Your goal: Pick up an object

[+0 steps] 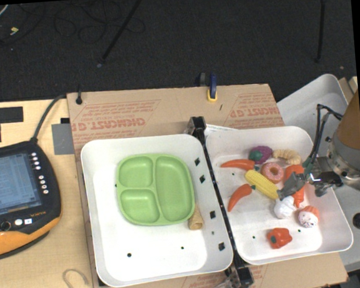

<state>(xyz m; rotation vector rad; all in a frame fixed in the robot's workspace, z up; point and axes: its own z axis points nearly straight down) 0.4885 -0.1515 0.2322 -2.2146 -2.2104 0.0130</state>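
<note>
The right bin (331,240) holds several toy foods: a red chili (237,164), a purple piece (261,153), a pink donut (273,171), a yellow corn cob (262,185), an orange-red pepper (238,197), a white garlic (283,209), a white-and-red ball (308,218) and a red bell pepper (279,237). My gripper (305,187) is low over the right side of this pile. It is open, with one dark finger (289,189) by the garlic and the other further right. An orange piece (298,197) lies between them, partly hidden.
The left bin (108,253) carries a green divided plate (155,189) and a small tan cone (195,219) near the divider. A beige ridged piece (287,156) lies at the right bin's back. A teach pendant (16,198) rests on the bench at far left.
</note>
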